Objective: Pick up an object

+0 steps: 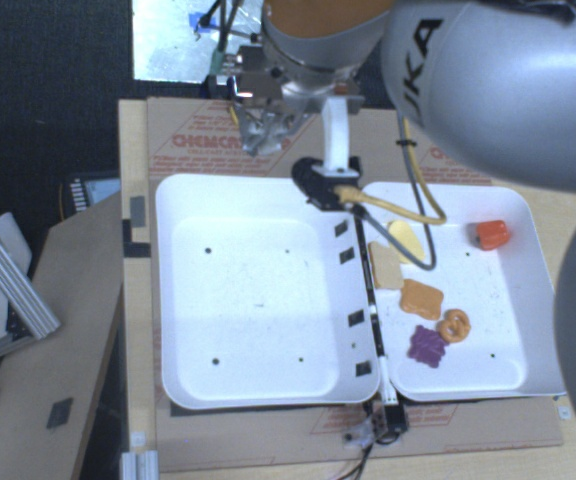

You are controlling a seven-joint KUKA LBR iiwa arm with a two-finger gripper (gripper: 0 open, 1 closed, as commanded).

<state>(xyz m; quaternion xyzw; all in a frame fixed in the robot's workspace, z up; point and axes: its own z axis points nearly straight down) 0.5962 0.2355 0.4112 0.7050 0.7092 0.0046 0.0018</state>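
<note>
Fingers (261, 140) hang behind the left bin (248, 303); you cannot tell their opening. Centre them over the lone orange block (492, 233) in the right bin (503, 308) before descending.

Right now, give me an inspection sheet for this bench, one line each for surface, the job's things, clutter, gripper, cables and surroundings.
Surface: two white bins side by side on cardboard, left bin and right bin.
Job's things: all in the right bin; orange block, pale yellow piece, tan slab, orange toast-like piece, small pretzel, purple grapes.
Clutter: nothing seen.
Gripper: gripper sits above the far edge of the left bin, nothing visible between its fingers; open or shut cannot be told.
Cables: yellow and grey cables hang over the right bin.
Surroundings: aluminium rail at left, dark floor behind.
</note>
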